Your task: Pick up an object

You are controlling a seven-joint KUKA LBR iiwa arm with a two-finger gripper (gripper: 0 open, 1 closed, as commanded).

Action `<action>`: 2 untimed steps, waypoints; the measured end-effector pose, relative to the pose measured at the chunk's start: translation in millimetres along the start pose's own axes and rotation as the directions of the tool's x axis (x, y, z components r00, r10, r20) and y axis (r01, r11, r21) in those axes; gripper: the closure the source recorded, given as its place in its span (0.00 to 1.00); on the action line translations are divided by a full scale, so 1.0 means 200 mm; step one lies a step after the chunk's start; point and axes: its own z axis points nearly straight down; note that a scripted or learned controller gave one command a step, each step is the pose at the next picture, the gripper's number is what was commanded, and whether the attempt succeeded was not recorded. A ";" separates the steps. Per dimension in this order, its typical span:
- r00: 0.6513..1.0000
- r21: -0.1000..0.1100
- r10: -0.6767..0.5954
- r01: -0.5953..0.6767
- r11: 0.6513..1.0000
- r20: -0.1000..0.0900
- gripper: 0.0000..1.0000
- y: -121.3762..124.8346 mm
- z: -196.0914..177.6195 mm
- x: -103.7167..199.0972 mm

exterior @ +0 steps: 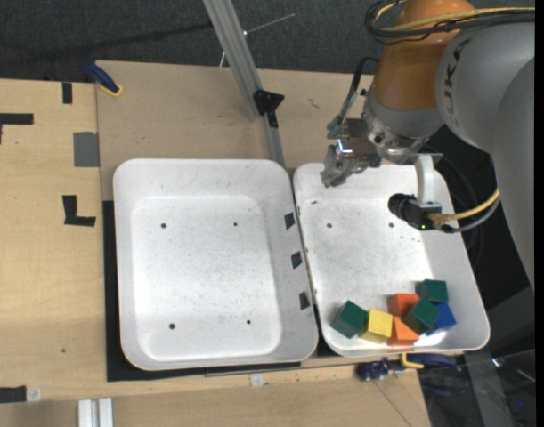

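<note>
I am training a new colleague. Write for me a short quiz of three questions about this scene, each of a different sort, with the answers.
1. True or false: the blocks lie in the left bin.
2. Where is the gripper? A) over the far edge of the right bin B) among the blocks C) over the left bin
3. Fill in: the yellow block sits between a green block and an ____ one.

Key: 1 false; 2 A; 3 orange.

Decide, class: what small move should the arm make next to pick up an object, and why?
Probably carry the gripper toward the near corner of the right bin. The blocks are clustered there, while the gripper sits over the bin's far edge, holding nothing I can see.
</note>
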 end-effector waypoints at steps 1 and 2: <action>1.000 0.002 0.000 0.000 1.000 0.001 1.00 -0.10 0.07 0.27; 1.000 0.002 0.000 0.000 1.000 0.001 1.00 -0.17 0.10 0.52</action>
